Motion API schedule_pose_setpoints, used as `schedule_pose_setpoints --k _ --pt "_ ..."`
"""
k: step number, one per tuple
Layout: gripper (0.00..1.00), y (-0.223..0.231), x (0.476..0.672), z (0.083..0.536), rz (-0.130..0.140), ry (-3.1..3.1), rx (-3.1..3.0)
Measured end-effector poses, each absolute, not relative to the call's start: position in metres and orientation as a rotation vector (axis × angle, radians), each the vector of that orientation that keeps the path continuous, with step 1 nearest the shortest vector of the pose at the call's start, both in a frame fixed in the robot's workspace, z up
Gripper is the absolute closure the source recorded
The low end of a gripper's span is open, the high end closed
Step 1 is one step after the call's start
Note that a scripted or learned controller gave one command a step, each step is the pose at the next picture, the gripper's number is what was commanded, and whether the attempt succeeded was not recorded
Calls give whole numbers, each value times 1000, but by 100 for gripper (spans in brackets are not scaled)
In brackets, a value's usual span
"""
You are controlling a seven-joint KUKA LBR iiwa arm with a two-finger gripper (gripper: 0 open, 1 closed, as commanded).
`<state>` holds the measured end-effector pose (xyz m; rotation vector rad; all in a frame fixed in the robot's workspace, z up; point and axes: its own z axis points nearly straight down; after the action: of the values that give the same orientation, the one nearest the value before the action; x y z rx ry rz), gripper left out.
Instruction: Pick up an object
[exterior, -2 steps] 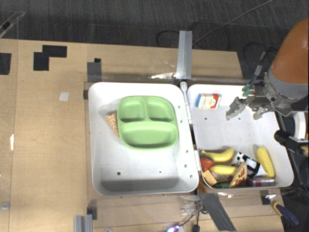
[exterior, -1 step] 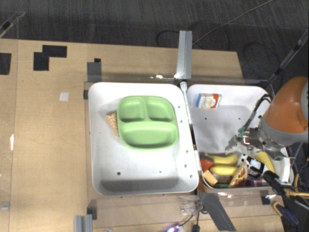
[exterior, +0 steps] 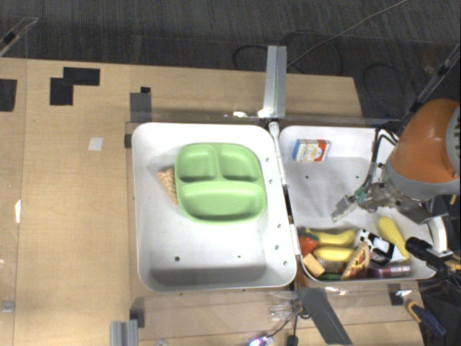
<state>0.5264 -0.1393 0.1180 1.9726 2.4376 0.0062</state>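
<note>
The pincer, a slim grey metal part below the arm's orange band, is seen low over the bare white floor of the right bin; whether it is spread or pressed together cannot be told, and nothing is seen pinched in it. Just below it, along the bin's near edge, small smooth objects are heaped: two curved yellow bananas, a yellow corn cob, and several more that are too small to name. A flat printed carton lies apart at the far wall. In the left bin, one green three-compartment tray partly covers a tan waffle-textured piece. Both bins are carried by the wooden bench.
</note>
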Motion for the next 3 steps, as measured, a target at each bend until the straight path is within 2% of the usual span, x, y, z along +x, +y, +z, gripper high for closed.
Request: schedule_pose_setpoints --k 1,2,3 --pt "0 -133 573 91 14 2416 1989" --pt "0 -114 643 90 12 2522 1857" --pt "0 -103 670 89 0 2529 1856"
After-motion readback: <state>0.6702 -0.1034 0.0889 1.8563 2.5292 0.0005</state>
